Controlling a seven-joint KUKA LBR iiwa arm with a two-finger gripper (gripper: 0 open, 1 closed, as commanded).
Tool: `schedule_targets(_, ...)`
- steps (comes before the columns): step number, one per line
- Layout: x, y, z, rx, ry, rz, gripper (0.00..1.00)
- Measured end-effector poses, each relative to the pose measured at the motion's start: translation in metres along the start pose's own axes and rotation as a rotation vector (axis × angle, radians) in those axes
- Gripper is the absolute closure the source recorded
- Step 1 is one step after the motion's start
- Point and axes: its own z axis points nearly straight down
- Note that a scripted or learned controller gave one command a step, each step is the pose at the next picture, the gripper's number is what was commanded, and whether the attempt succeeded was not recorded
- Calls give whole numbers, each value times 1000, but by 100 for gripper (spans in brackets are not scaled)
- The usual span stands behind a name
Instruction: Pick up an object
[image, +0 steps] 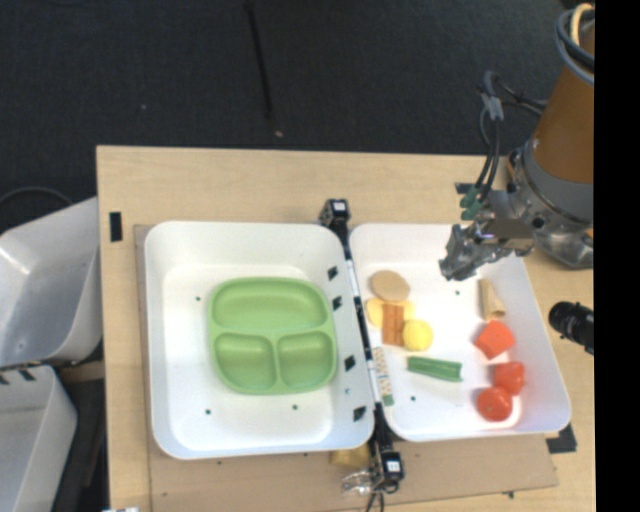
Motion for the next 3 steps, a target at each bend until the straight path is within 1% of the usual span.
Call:
schedule_targets(1,28,-6,168,31,1,0,100)
schedule_targets(2,14,0,30,-1,1,0,100)
schedule_targets(3,-41,22,101,19,-1,7,100)
